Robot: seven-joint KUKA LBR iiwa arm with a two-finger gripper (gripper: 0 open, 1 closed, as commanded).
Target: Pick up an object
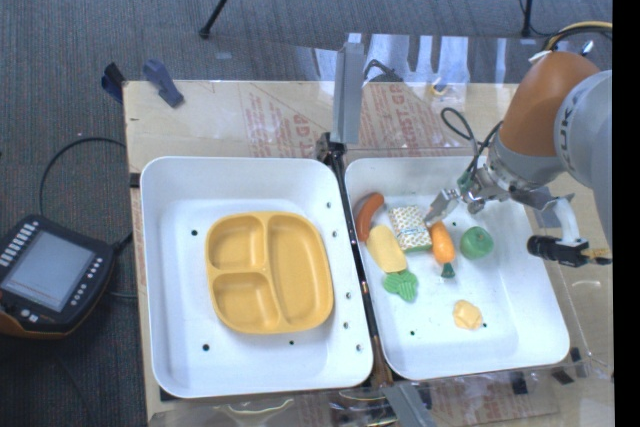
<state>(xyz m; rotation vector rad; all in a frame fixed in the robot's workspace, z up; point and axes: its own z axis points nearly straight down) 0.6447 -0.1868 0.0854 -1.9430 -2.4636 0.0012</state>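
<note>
In the right bin (530, 335) my hand (447, 204) hangs low over the toy food, near the bin's back half. I cannot tell from here if it is open or closed, and I see nothing caught in it, so I think the job is not done yet: nothing is lifted, and every toy lies on the bin floor. The closest things to my hand are the little checked packet (410, 228) and the orange carrot (443, 244), which lie just beside each other under it. I guess one of them is what I will try to take. The carrot is long and smooth with a green end. The packet is flat and square with a pattern on top. A pale yellow piece (386, 249) lies next to the packet, soft-looking and rounded, and a red-brown sausage (367, 210) curves along the bin's left wall. A shiny round green ball-like toy (477, 241) sits to the right of the carrot. A bumpy green leafy bit (402, 286) and a small yellow lump (467, 315) lie nearer the front. In the left bin (175, 335) there is a yellow plate (269, 271) with three parts, smooth plastic. Both bins are white and sit on the worktop (250, 115).
</note>
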